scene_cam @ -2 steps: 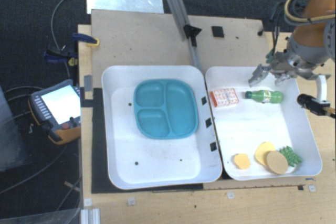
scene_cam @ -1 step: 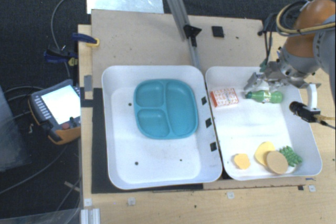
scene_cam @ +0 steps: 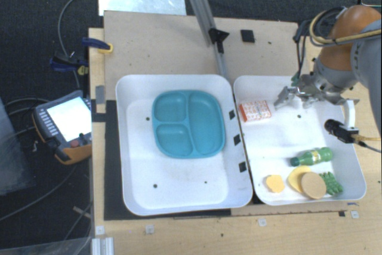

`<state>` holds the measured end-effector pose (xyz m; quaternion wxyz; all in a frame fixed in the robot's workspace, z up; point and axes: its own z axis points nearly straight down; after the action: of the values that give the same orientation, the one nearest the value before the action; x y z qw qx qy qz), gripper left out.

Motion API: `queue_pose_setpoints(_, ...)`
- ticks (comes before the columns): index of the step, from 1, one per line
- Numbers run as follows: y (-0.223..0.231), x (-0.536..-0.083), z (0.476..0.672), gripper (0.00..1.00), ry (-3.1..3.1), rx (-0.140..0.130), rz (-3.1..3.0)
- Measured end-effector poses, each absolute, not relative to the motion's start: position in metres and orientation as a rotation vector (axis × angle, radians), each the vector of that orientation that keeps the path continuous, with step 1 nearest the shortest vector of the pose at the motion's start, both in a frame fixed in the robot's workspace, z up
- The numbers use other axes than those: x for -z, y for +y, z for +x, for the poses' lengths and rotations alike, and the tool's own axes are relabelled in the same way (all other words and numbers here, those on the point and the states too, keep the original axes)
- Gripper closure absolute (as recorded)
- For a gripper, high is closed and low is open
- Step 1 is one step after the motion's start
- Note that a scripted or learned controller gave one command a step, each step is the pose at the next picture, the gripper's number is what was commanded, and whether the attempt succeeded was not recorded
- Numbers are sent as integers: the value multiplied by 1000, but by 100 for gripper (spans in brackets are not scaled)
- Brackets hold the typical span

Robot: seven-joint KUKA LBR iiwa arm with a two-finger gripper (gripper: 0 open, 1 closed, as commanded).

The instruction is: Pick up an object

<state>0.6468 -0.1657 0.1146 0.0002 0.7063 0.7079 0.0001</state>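
White plastic: two shallow bins side by side on a pale bench (scene_cam: 179, 45), left bin (scene_cam: 134, 188) and right bin (scene_cam: 262, 140).

In the left bin, one teal divided plate (scene_cam: 188, 123) with three compartments, lying flat toward the far half.

In the right bin, five small things. One red-and-white packet (scene_cam: 255, 110) near the far left corner. One green bottle (scene_cam: 311, 157) on its side, toward the near right. Just below the bottle, one tan round disc (scene_cam: 313, 186) overlapping one yellow piece (scene_cam: 296, 176), with one dark green leafy piece (scene_cam: 331, 183) touching the disc's right edge. One small orange-yellow round (scene_cam: 274, 183) apart to the left of that cluster.

Above the right bin's far edge, one gripper (scene_cam: 292, 95), silver, fingers spread apart and pointing left, nothing between them. Just right of the packet, not touching. Grey arm with orange band (scene_cam: 352, 24) behind, entering from the right.

Off the bench at left, one handheld pendant (scene_cam: 64, 125) with a lit screen.
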Motion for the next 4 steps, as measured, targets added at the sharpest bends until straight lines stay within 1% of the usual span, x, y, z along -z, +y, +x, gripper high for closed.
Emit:
queue_pose_setpoints(1, -166, -126, 649, 100, 2223, -7, 2212)
queue_pose_setpoints(2, -172, -187, 645, 100, 2216, -6, 2216)
queue_pose_setpoints(4, -172, -262, 649, 100, 2225, -6, 2210)
